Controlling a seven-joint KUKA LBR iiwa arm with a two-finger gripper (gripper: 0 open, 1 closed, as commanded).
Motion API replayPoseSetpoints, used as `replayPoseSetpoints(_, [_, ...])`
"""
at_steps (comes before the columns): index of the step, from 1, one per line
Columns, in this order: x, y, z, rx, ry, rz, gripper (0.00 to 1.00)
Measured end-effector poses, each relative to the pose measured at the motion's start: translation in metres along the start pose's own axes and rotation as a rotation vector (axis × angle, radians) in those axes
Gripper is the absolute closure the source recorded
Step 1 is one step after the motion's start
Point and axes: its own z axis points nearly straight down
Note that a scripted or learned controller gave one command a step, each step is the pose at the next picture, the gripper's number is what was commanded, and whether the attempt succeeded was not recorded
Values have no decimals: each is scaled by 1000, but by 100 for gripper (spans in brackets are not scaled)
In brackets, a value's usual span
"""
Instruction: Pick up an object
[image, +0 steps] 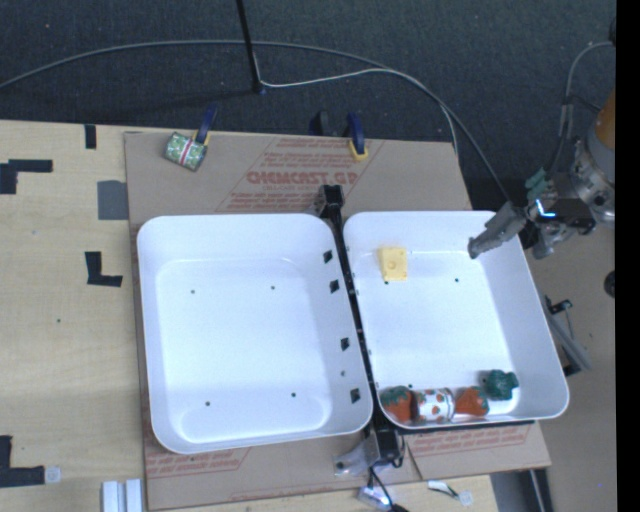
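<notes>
The gripper (497, 236) was seen at the right bin's (500, 300) far right corner, poised over the rim, with the grey wrist and its cabling stretching away toward the right edge of the view. Whether anything was held could not be told, as the tip appeared only as a dark, blurred wedge pointing toward the bin's interior.

Inside the right bin, a small yellow block (394, 264) was found near the far left corner, lying flat on the white floor and well apart from the gripper. Along the near edge a row of small objects was gathered: a red and green piece (399, 403) at the near left corner, a white can-like item with red spots (433, 405) just beside it, an orange-red piece (471, 403) next in line, and a green piece (498, 381) closest to the near right corner. These were packed closely, apparently touching one another.

The left bin (160, 330) was set side by side with the right one, the two joined along a dark clamped seam. Both were carried on a cardboard sheet (290, 175), and a small green-patterned box (185, 151) was lying at that sheet's far left corner.
</notes>
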Motion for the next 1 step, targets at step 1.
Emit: replayPoseSetpoints(1, [1,-36,8,2,0,2,0])
